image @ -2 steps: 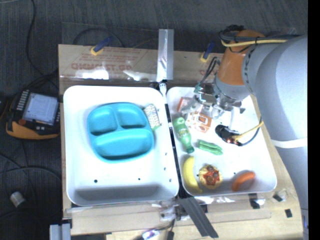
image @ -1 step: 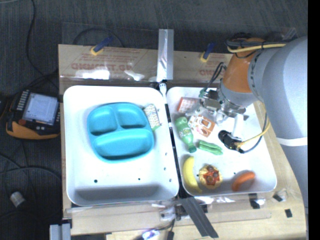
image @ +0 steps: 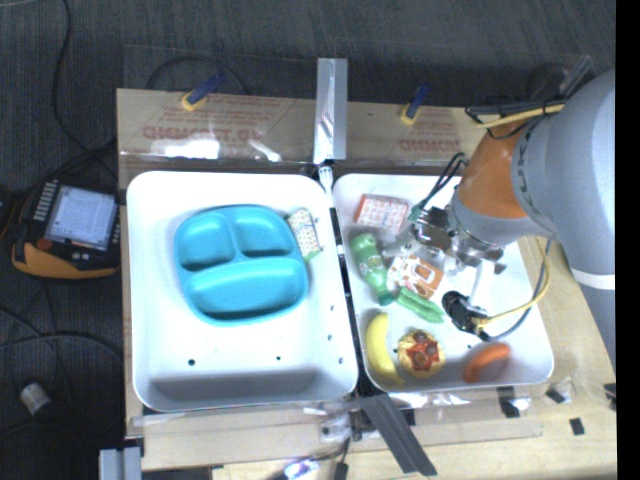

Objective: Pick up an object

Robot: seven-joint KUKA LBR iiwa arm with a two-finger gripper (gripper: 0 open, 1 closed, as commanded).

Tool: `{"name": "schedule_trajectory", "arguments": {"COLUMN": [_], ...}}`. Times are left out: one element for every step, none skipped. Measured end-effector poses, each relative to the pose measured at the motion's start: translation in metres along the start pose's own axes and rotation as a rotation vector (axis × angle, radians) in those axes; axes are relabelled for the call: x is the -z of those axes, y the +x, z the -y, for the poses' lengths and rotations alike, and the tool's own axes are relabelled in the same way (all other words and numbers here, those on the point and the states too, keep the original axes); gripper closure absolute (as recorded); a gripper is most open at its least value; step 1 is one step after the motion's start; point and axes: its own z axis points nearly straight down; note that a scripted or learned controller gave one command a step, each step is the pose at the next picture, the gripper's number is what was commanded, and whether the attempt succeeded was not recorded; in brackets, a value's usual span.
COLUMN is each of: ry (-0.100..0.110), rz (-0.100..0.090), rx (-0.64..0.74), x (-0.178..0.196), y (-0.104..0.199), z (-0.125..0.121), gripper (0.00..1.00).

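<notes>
Lying lengthwise, the banana [image: 378,346] runs up the right bin [image: 530,363].

grey arm [image: 560,178] bent low, pincer [image: 440,243] lowered

Dark grey carpet floor [image: 70,368], brown bench top [image: 250,123], loose black cables [image: 40,8], small screened device [image: 75,218] at left

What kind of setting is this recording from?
Probably a robotics lab bench set up for bin picking. Two white bins sit side by side on a board, the right one holds toy food such as a banana, and loose cables run across the carpet.
</notes>
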Motion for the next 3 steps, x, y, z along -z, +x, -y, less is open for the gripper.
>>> {"name": "schedule_trajectory", "arguments": {"ry": [-0.003,-0.004,0.002], "rz": [0.000,0.001,-0.005], "rx": [-0.042,0.283,0.292], "x": [0.002,0.003,0.002], "y": [-0.016,-0.044,-0.069], "z": [0.054,0.075,0.066], "gripper": [0.00,0.00,0.00]}}
